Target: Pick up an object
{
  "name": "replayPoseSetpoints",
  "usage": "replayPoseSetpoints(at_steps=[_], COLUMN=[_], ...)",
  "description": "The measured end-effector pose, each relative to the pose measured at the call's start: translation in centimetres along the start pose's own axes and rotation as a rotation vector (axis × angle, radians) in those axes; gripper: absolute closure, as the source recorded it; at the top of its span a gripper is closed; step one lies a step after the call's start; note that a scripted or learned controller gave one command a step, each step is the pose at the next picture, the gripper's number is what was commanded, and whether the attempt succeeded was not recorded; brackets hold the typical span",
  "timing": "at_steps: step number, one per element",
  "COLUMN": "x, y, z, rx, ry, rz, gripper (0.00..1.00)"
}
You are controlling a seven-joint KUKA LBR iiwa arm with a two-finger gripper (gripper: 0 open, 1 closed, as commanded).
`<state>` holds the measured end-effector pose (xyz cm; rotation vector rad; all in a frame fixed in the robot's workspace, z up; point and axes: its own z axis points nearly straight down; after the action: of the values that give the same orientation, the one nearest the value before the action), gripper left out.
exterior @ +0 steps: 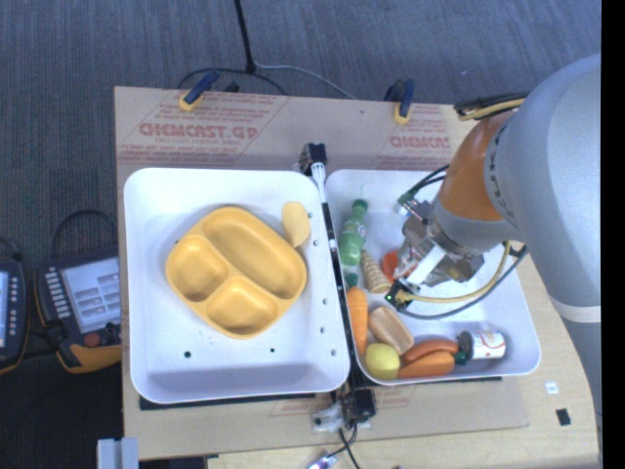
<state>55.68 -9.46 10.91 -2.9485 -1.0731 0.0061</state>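
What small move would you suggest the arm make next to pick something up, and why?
Probably a short descent straight down into the right bin. The claw hangs over the cluster of toy food beside the red piece and the corn, with nothing visibly between its fingers, so lowering onto the nearest item seems the sensible step.

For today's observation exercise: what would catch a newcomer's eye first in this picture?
First, the big yellow divided tray filling the left bin. Next, the grey arm with its orange band reaching in from the right, its gripper low over the right bin, where toy foods crowd together, among them a carrot and a lemon.
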Motion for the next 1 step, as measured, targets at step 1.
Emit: replayPoseSetpoints(at_steps=[1], x=[0.0], y=[0.0], z=[0.01], rx=[0.0], ry=[0.0], rz=[0.0], gripper=[0.0])
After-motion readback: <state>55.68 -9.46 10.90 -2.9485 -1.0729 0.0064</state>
